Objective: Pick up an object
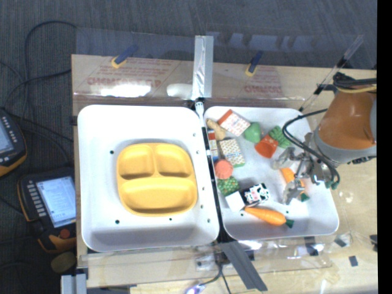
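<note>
My gripper point(290, 176) is low in the right bin point(324, 216), near its right side, below the orange-banded wrist. It is open, one fingertip toward the back and one toward the front. A small orange piece point(286, 174) lies between them; I cannot tell whether they touch it. Just in front lies an orange carrot point(266, 215) with a green top. To its left stands a black-and-white cow toy point(256, 194) beside a white block point(234, 201).
Further back in the right bin are a red-orange piece point(266, 146), green toys point(279, 136), a red-and-white box point(234, 122), a patterned box point(233, 152) and a pink ball point(223, 168). The left bin point(98, 225) holds a yellow divided plate point(157, 177). Cables trail by the wrist.
</note>
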You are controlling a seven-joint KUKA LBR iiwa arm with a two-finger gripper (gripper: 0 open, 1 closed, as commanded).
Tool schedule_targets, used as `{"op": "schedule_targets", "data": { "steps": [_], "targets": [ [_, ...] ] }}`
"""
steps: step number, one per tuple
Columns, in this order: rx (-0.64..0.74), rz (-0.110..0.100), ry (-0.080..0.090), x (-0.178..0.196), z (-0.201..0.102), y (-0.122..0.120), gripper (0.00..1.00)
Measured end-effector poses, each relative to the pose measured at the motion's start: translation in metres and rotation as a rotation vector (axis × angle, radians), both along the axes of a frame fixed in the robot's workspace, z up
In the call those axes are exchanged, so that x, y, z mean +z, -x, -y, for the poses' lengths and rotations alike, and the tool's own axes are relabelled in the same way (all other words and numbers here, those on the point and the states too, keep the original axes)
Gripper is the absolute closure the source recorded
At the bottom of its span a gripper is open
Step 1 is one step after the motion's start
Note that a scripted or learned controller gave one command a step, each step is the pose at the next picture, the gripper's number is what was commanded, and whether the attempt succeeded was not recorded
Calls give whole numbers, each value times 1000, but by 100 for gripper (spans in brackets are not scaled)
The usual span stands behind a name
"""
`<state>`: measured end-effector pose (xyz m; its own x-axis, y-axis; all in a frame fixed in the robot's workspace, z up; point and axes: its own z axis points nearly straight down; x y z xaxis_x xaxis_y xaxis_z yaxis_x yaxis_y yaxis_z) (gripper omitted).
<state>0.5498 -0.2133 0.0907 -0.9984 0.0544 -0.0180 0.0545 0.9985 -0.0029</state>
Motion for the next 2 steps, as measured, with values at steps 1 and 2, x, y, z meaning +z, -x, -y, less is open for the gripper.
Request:
{"op": "schedule_targets", "data": {
  "steps": [1, 2],
  "targets": [
    [1, 2, 2, 11, 0, -1, 100],
    [-9, -4, -1, 0, -13, -78, 100]
  ]
}}
